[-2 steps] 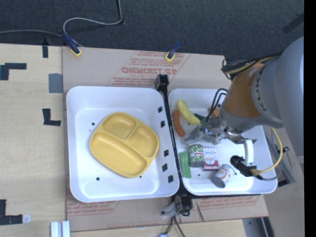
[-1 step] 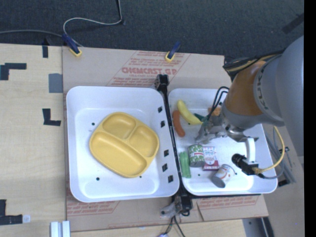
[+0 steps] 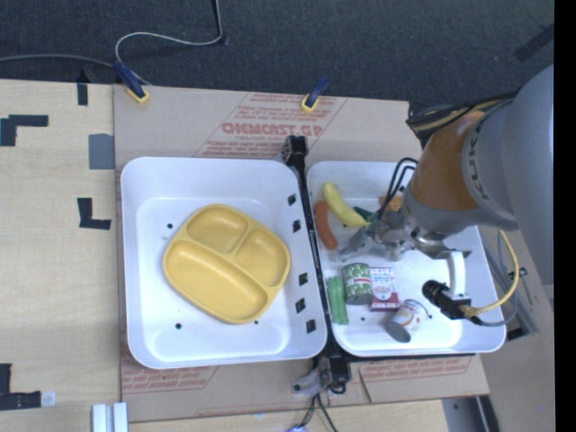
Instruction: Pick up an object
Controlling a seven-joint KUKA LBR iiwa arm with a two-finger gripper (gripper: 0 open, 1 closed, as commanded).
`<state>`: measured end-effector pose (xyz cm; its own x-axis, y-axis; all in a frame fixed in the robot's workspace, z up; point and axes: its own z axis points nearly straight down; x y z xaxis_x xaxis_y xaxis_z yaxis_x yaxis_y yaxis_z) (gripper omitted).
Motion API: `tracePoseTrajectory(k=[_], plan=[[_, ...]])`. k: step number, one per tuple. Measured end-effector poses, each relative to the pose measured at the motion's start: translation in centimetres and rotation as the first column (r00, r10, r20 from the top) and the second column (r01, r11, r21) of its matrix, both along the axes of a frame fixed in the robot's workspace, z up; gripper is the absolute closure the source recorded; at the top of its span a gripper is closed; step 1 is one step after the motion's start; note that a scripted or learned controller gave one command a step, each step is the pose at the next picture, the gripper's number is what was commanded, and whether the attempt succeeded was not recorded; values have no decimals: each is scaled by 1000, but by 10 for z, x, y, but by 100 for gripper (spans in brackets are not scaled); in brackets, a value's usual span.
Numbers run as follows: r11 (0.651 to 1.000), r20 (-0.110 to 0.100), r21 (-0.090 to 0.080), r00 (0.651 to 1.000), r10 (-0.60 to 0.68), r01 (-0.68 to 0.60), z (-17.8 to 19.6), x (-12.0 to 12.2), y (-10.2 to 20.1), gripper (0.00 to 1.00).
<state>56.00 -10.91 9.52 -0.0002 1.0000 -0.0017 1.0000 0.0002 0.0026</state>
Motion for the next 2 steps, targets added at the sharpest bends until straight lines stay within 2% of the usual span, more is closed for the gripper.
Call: tracePoseTrajectory(k=[1, 2], plan=[[1000, -1, 1, 1000, 1, -1, 9, 0, 1, 100], [1000, -1, 1, 1000, 1, -1, 9, 0, 1, 0]])
